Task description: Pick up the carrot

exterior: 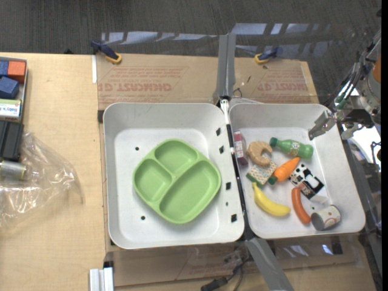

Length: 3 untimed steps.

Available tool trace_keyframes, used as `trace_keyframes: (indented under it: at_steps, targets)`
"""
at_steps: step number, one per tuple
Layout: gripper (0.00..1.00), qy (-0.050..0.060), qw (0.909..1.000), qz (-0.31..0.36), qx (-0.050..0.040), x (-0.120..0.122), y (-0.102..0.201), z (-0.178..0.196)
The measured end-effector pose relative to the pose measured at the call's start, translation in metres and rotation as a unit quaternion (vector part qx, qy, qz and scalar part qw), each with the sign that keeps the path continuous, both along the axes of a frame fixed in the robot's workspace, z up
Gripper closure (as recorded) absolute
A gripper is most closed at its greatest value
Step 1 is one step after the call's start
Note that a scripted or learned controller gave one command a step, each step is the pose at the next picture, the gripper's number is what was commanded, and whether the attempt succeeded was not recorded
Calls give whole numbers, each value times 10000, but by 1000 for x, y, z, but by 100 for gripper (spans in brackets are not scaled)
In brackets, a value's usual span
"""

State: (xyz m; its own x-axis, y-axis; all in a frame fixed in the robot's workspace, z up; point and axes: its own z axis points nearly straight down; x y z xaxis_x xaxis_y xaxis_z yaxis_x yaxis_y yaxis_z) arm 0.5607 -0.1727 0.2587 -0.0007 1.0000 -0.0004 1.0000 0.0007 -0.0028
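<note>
The carrot (286, 169) lies at eight o'clock from the hand (320, 128), tilted, tip toward two o'clock. The hand looks open, holding nothing.

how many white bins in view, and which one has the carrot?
2. Left shallow white plastic bin holds a green divided plate; right white bin holds the small orange carrot among the toys.

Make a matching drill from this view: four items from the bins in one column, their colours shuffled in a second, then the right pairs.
Items:
1. carrot
2. banana
3. divided plate
4. bottle

Colours:
A. yellow
B. dark green with a white label
C. orange
D. light green

Pairs: 1-C, 2-A, 3-D, 4-B
</note>
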Motion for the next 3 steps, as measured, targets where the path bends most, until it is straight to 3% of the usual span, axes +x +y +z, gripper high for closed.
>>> trace_keyframes:
  at_steps: [1, 2, 3]
  targets:
    - [0, -9, 9991, 429, 6, -45, -23, -168]
    - [0, -14, 9993, -364, 10, 14, -30, -167]
    - [100, -14, 9993, -365, 4, 15, -31, -158]
